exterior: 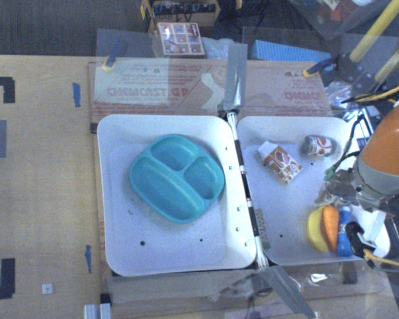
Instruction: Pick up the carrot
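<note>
Carrot point(330, 226) lies in the right bin point(286, 208), in the corner nearest the camera and toward the arm's side. It is a short, stubby piece of bright orange with a smooth, plastic-looking skin. It lies lengthwise, running from the bin's near edge toward the far one, and its far end is narrower. A rounded yellow thing point(315, 230) touches it on the side toward the bins' shared wall. A small blue thing point(344, 240) sits just beside it on the other side, partly hidden by the robot's own parts.

The claw point(341, 198) hangs just beyond the carrot's far end, very close above it. Whether it is spread or pressed together cannot be told, since the wrist covers it. Nothing can be seen held in it. The arm point(388, 153), grey with its orange band, rises toward the view's right.

Farther back in the same bin, a small orange-and-white box point(280, 164) lies tilted, well apart from the carrot. Near it, toward the far rim, a small red-and-white can point(318, 145) lies on its side.

In the left bin point(120, 238), a teal divided plate point(177, 177) sits at a slant near the middle. Both bins rest on the pale wooden counter point(40, 178). Beyond them lies flattened cardboard point(159, 88) with red print.
</note>
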Available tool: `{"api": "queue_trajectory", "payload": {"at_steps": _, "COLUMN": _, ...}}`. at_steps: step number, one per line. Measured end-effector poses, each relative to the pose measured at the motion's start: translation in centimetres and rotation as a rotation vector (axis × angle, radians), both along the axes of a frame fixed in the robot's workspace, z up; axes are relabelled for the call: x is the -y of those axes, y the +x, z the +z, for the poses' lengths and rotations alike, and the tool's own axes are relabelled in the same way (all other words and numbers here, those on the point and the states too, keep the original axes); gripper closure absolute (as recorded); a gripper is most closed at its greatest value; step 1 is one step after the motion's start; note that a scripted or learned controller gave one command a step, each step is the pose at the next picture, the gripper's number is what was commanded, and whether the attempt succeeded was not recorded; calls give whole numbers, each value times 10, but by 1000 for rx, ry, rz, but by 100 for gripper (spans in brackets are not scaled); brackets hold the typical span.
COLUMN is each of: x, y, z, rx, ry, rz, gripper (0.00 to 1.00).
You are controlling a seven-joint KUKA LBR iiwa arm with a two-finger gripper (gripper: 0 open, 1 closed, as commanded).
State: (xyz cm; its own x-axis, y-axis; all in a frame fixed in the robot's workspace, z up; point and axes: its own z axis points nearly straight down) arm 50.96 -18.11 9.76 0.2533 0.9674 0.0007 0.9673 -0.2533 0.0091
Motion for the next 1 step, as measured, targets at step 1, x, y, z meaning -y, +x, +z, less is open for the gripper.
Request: {"api": "queue_trajectory", "payload": {"at_steps": 1, "x": -29, "y": 76, "z": 94, "rx": -9, "ry": 0, "rz": 161, "gripper": 100}}
